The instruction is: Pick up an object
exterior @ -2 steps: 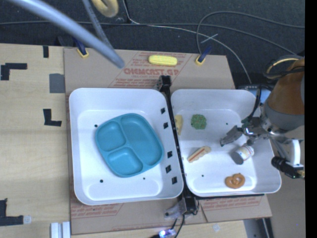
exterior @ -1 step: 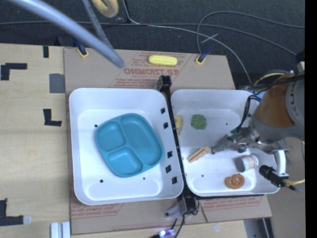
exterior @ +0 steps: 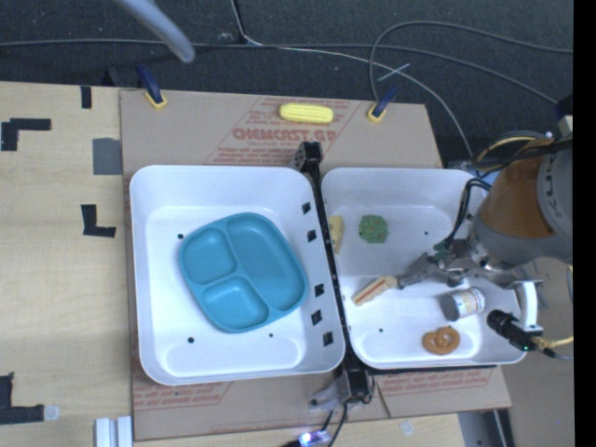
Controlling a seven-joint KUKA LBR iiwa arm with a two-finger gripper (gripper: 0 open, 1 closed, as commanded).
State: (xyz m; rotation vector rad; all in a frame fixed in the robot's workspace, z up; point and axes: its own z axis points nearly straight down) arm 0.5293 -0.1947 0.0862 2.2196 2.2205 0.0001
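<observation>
Currently gripper [exterior: 402, 278] sits low in right bin [exterior: 410, 180], touching the hot dog [exterior: 372, 290]; grip state — can't tell.

Arm [exterior: 535, 203]: grey, rounded housing, coming in at the right.
Band [exterior: 507, 203]: broad, orange-brown, wrapped round the arm above the wrist.
Wrist: there's a darker grey, blocky section below the band.
Gripper [exterior: 410, 276]: slim, dark metal, narrowing to its tip.
Cables [exterior: 466, 208]: thin and black, looping beside the band.
Side fitting [exterior: 529, 305]: a pale bracket with a black stub under it.
</observation>
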